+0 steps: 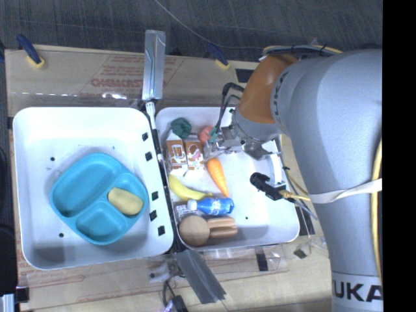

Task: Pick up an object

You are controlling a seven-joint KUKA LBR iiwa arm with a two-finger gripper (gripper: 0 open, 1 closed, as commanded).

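Two-finger gripper (216, 143): jaw state could not be told. Tapered orange plastic carrot (217, 176): lay just below it, long axis running away from the claw, stem end nearest.

A divided plate (71, 194) lies in the left bin (26, 135); carrot (218, 176), banana (184, 190) and bottle (211, 206) in the right bin (276, 223).

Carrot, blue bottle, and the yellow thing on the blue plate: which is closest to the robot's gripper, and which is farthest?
Measured from the gripper in the camera view:
1. Carrot, in the right bin, just below the gripper.
2. Blue bottle, same bin, farther down past the carrot.
3. Yellow thing, on the blue plate in the left bin, across the divider.
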